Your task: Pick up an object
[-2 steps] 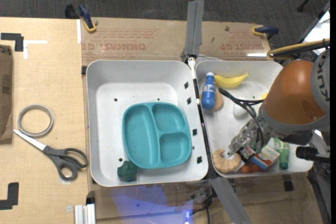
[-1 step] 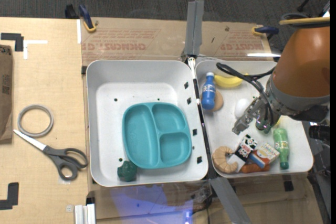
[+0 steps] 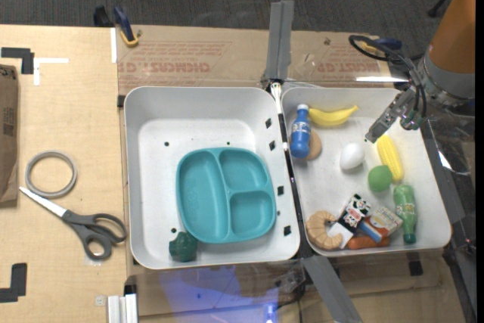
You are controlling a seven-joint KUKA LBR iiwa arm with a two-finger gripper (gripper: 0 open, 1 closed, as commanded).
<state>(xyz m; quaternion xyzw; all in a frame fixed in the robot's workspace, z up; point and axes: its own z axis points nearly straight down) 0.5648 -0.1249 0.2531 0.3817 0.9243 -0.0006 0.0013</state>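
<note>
My gripper hangs over the right bin near its back right corner. It is just above the yellow corn cob and right of the banana. Nothing shows in it. The same bin holds a blue bottle, a white egg, a green ball, a green bottle, a croissant and a black-and-white carton. In the left bin lie a teal divided plate and a small dark green object.
A grey divider bar runs back from where the bins meet. Scissors and a tape roll lie on the bench to the left. A blue clamp sits behind the right bin.
</note>
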